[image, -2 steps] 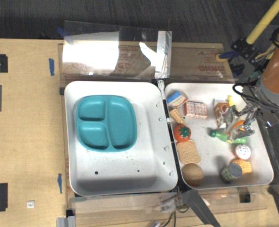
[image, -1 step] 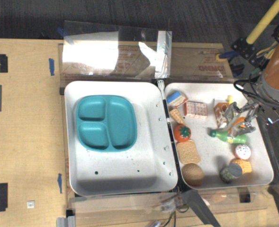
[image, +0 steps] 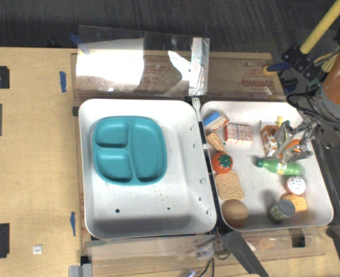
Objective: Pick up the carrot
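Hand low over the right bin's clutter

The hand (image: pixel 292 140) sits in the right part of the right bin (image: pixel 322 203), beside an orange piece, likely the carrot (image: pixel 291 149), and just above a green bottle (image: pixel 279 166); whether its fingers are spread or pinching, I cannot tell. The left bin (image: pixel 184 206) holds 1 teal divided plate (image: pixel 129 149). A tomato (image: pixel 222 162) lies near the right bin's left wall.

I've got the grey arm with its orange band (image: pixel 337 85) coming in from the far right, metal two-finger gripper (image: pixel 289 146) hanging low, pointing left. Can't make out much more.
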